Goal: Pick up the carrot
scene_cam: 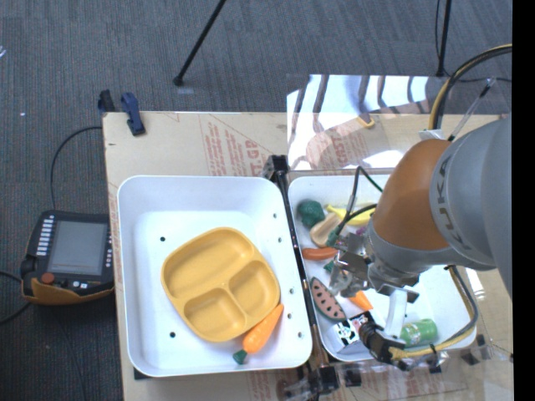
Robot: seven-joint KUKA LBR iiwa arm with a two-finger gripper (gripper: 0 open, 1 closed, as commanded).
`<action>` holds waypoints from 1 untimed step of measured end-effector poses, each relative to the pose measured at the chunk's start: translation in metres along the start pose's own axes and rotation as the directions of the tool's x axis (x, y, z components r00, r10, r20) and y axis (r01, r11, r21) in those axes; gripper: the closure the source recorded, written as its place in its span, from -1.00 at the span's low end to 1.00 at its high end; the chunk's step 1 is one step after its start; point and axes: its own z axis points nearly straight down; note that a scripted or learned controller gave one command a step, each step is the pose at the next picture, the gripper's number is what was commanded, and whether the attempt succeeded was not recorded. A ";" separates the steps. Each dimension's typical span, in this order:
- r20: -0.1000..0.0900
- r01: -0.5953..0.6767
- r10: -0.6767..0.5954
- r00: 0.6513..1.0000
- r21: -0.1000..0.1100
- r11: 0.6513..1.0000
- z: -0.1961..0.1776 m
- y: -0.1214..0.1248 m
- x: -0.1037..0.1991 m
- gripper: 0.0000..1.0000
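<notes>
Reaching in from the right, arm (435,207) bent over right bin (464,307), claw (355,281) state unclear, carrot (263,329) in left bin (134,224)

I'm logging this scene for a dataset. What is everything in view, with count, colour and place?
bins: 2, white, side by side on the bench
plate: 1, yellow, three compartments, left bin
carrot: 1, orange with green end, left bin, against the plate's lower right edge
toy foods: several, mixed colours, right bin, partly under the arm
watermelon slice: 1, red and green, right bin
pendant: 1, dark with grey screen, floor left of the bench
clamp: 1, blue, bench's far left corner
arm: 1, grey and orange, over the right bin
gripper: 1, low in the right bin
</notes>
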 end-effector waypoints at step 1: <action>0.003 0.402 -0.402 0.916 0.005 0.916 0.002 -0.003 0.003 1.00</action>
